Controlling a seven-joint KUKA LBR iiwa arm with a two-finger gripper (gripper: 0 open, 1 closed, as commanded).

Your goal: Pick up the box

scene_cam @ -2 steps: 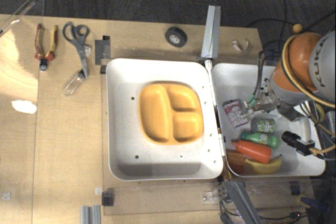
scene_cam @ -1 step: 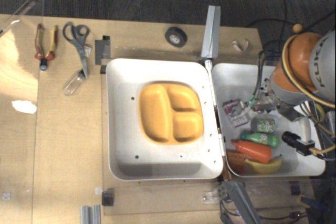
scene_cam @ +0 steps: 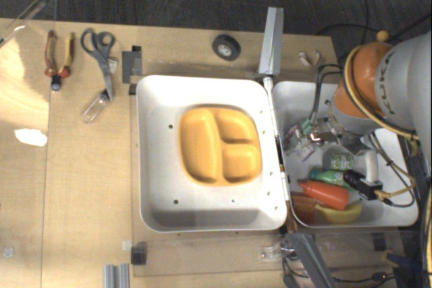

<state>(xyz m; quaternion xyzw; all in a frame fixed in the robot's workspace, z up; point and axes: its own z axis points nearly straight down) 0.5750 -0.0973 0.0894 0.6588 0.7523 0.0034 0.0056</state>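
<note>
The gripper (scene_cam: 312, 137) sits low inside the right bin (scene_cam: 405, 218), near that bin's left wall, at the end of the grey arm (scene_cam: 405, 77) with its orange band. Whether it is released or clenched cannot be told; cabling and the wrist body obscure it.

Just beside the gripper, toward the bin's left wall, lies a small crumpled packet with pale printed faces (scene_cam: 295, 138); this may be the box, but its identity cannot be confirmed, nor can contact with it.

Below the gripper lie a green-labelled item (scene_cam: 339, 161), a green tube (scene_cam: 327, 177), a red-orange carrot-shaped object (scene_cam: 326, 193) and a yellow banana (scene_cam: 341, 214) against the near wall.

The left bin (scene_cam: 155, 145) holds a yellow compartment tray (scene_cam: 219, 144), centred.

On the bench (scene_cam: 67, 199) to the far left lie scissors (scene_cam: 100, 54), red-handled pliers (scene_cam: 57, 57) and a tape roll (scene_cam: 226, 47).
</note>
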